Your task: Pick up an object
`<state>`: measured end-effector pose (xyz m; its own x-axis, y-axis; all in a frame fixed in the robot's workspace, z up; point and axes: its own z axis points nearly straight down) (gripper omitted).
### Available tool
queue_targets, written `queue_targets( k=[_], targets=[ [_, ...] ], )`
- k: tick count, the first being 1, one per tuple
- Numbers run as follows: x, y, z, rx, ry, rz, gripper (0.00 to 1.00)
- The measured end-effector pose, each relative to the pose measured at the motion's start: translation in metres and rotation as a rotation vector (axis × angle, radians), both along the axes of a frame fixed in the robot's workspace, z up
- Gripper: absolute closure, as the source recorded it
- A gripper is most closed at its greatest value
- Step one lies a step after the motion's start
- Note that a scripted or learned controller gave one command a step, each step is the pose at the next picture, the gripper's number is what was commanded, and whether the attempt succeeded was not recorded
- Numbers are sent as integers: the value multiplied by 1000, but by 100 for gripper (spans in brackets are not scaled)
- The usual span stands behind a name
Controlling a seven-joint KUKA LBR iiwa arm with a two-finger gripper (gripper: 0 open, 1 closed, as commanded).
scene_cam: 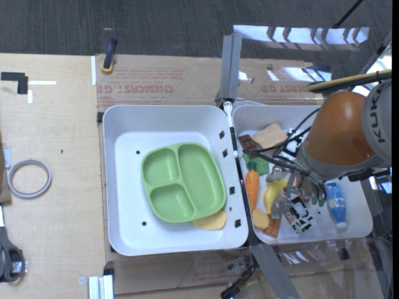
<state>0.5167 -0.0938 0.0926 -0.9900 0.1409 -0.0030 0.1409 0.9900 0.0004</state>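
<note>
Reaching down with the gripper (293,199) into the right bin (355,229), beside the banana (272,195) and carrot (251,185); grip too hidden to tell.

The arm (340,136) hides the right bin's (355,229) middle.

The bench (50,229) was seen to be of pale wood-like board, smooth and matt. Brown cardboard (162,80), printed in red, was laid beneath the two bins. The left bin (118,185) and the right bin (355,226) were formed of white plastic, smooth with a slight sheen. The divided green plate (184,181) was moulded in matt plastic. A glossy orange band (340,129) was seen on the arm. The carrot (251,185) and banana (273,195) appeared as smooth plastic. The bottle (335,204) was made of clear, shiny plastic. A roll of grey tape (28,178) was seen, dull in finish.
</note>
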Motion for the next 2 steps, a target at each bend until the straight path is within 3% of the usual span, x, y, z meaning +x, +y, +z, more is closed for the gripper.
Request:
queue_targets(
  k=[1, 2],
  targets=[
    [2, 0, 10, -1, -4, 2, 100],
    [2, 0, 10, -1, -4, 2, 0]
  ],
)
